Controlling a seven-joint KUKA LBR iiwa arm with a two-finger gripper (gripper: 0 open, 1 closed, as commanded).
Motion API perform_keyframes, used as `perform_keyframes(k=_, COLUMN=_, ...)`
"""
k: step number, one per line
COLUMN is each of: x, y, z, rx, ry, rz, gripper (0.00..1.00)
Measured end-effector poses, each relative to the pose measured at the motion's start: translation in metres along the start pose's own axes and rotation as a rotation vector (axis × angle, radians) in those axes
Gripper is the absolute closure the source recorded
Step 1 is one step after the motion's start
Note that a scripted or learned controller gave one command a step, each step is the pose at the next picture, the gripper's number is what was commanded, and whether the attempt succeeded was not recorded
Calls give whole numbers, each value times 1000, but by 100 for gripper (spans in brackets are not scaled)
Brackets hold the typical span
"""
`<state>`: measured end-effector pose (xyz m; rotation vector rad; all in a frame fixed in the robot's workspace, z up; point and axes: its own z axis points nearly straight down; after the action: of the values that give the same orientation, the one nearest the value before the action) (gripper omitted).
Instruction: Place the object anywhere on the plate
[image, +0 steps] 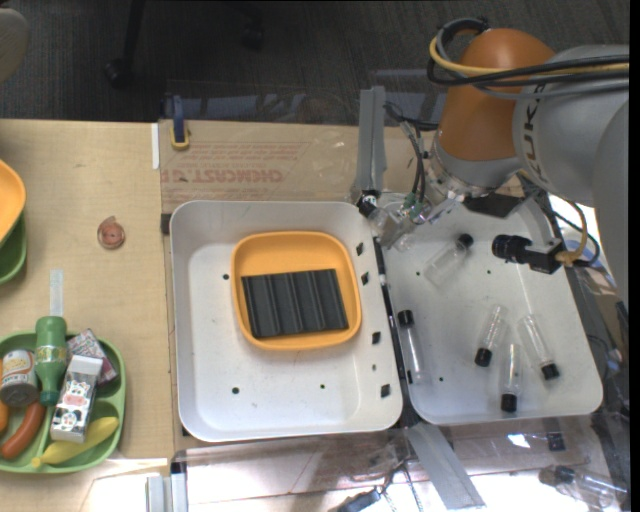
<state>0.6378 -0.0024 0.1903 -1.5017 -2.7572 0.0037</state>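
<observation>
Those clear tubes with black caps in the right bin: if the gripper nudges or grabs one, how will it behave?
The clear tubes lie on their sides on the smooth floor of the right bin, so a nudge would likely roll them. They look round and glossy, so probably slippery between fingers. They look light, and could skid away rather than stay put.

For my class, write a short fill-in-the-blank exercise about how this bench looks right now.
1. The orange plate lies in the ____ bin.
2. A ribbed dark grey block rests on the ____.
3. The clear tubes in the right bin have caps coloured ____.
4. The gripper is above the ____ left corner of the right bin.

Missing words: left; plate; black; far
</observation>
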Motion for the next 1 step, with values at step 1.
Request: perform_keyframes(k=1, x=30, y=1, z=-1, rx=-2, ry=-1, rz=-137, gripper=100)
